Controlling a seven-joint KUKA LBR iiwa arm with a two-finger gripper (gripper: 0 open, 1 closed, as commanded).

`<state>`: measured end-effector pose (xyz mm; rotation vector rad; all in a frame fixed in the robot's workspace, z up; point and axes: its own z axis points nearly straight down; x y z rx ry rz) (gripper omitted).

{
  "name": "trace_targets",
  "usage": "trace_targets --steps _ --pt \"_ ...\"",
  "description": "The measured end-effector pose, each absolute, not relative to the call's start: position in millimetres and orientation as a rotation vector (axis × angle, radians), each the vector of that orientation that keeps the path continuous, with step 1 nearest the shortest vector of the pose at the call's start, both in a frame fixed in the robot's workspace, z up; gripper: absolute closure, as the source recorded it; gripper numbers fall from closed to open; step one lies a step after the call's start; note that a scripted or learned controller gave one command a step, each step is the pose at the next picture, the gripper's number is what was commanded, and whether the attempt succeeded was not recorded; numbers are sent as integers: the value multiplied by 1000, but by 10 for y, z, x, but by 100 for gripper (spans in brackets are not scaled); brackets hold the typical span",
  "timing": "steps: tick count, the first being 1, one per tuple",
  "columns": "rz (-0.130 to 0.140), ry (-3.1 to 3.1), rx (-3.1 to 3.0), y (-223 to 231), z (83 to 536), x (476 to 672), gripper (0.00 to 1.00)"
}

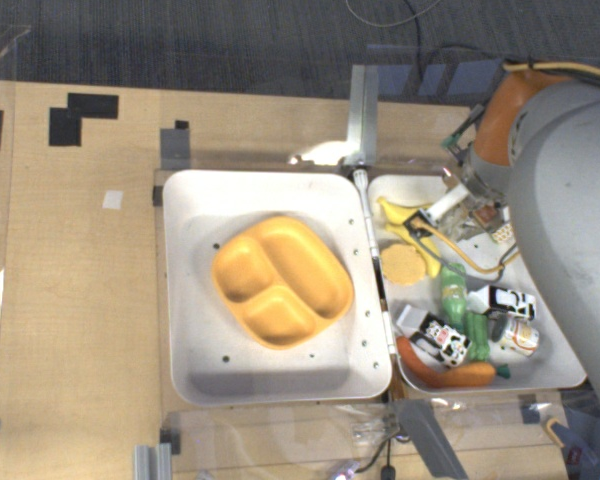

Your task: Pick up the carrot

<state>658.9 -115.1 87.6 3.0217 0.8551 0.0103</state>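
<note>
The carrot [467, 374] lies along the front edge of the right bin [570, 373], touching a black-and-white patterned item [443, 339]. A green bottle [452, 294] and a banana [404, 218] lie behind it. The gripper [458, 206] hangs over the bin's rear; whether it is parted or closed cannot be told. The left bin [185, 368] holds a yellow divided plate [280, 280]. No lettering is legible.
</note>
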Motion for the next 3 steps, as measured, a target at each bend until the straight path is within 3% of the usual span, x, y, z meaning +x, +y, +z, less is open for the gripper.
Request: trace_targets --steps 1,2,3 --pt "8 477 3103 -1912 871 6374 100" --pt "13 330 3125 -1134 883 6439 100" --pt "7 510 3097 -2066 869 6353 100"
